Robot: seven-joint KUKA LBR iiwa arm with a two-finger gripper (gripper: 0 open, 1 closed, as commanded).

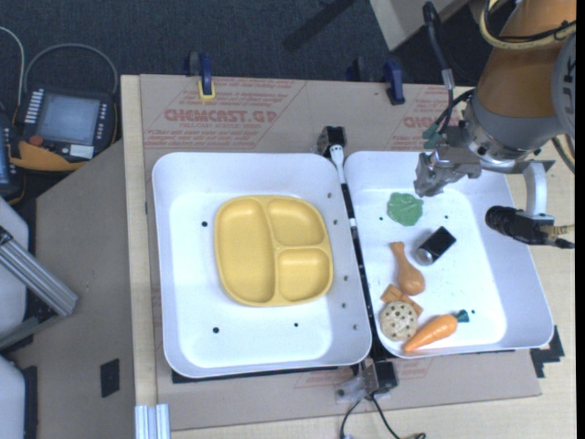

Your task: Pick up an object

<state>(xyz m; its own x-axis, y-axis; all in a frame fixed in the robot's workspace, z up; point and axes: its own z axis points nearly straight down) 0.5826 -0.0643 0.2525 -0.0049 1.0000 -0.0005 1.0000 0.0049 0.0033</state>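
Observation:
In the right bin point(512, 291) lie a green leafy toy point(404, 208), a small black block point(437, 244), a tan drumstick point(408, 269), a round speckled cookie point(398, 318) and an orange carrot point(431, 331). My gripper point(428, 185) hangs over the bin's far side, just above and to the right of the green toy's top edge. Nothing is seen held in it. The black block sits a short way below the gripper, toward the front.
The left bin point(183, 273) holds a yellow divided plate point(272, 249). A ridge where the two bins meet point(351, 236) runs down the middle. The arm's orange and grey body point(521, 71) looms over the right bin's far right corner.

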